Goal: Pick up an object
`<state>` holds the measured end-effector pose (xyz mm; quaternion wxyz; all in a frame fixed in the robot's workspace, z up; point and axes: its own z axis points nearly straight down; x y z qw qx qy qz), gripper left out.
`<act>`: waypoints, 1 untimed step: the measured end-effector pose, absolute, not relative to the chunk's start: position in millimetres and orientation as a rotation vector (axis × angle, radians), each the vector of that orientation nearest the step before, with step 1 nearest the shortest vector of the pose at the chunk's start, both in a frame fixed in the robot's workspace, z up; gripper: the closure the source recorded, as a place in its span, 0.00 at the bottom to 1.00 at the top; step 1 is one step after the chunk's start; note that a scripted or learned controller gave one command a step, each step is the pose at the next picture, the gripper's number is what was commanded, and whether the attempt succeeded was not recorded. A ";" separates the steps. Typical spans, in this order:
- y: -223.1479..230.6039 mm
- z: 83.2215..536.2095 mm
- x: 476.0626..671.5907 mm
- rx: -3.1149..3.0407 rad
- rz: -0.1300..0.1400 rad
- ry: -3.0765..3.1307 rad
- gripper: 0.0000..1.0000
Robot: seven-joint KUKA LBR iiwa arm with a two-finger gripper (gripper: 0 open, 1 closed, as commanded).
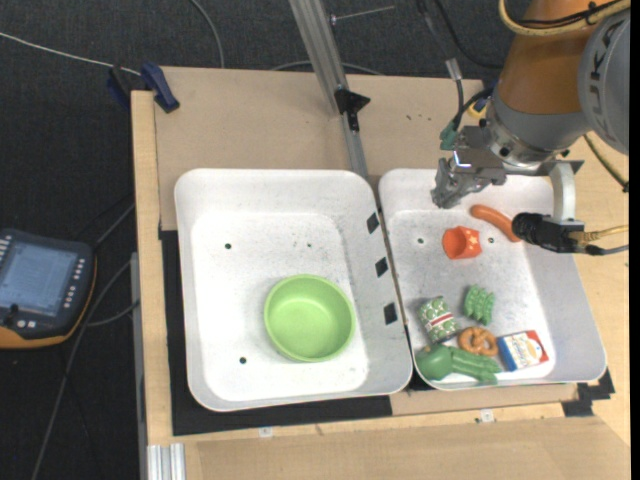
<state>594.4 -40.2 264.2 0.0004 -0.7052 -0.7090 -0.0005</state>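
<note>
The grey end effector (452, 183) hangs over the right white bin (560, 298), grip unreadable; the small orange plastic cup (461, 242) lies just below, beside a slim orange carrot-like toy (492, 217), which a descent might nudge instead

No text I can read from here. Small red-and-white packet (522, 349) in the right bin (560, 268) carries printing, too small to make out. Green-and-white can (436, 317) beside it: label blurred. Handheld screen unit (40, 286) left of the bench shows a lit display, illegible.
</note>
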 end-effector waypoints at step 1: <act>11.3 246.5 600.0 -2.216 0.000 -2.225 1.00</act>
